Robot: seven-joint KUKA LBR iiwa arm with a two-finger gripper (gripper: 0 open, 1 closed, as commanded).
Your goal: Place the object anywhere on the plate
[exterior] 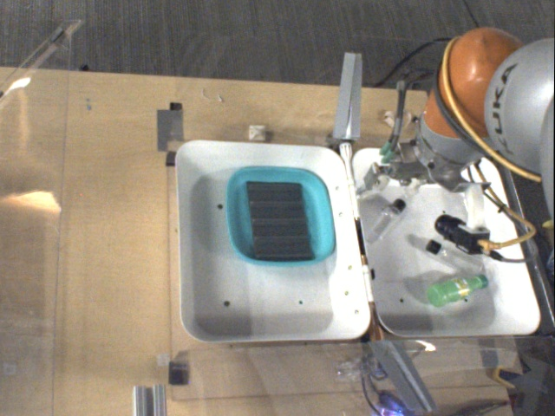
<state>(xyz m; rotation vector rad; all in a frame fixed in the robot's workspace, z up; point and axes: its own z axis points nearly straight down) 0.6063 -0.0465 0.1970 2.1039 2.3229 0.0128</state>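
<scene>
Counter [104, 258] carries two white bins, the left bin [199, 310] holding a teal plate [323, 215] with a dark ridged insert, the right bin [512, 315] a green bottle [453, 291] lying apart from the end effector [386, 199], whose state I cannot tell

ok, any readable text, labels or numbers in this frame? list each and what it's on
"UKA": the visible part of the maker's name, on the grey arm casing at the right edge.
Green bottle in the right bin: any label is too small to read.
Nothing else carries legible text.
</scene>
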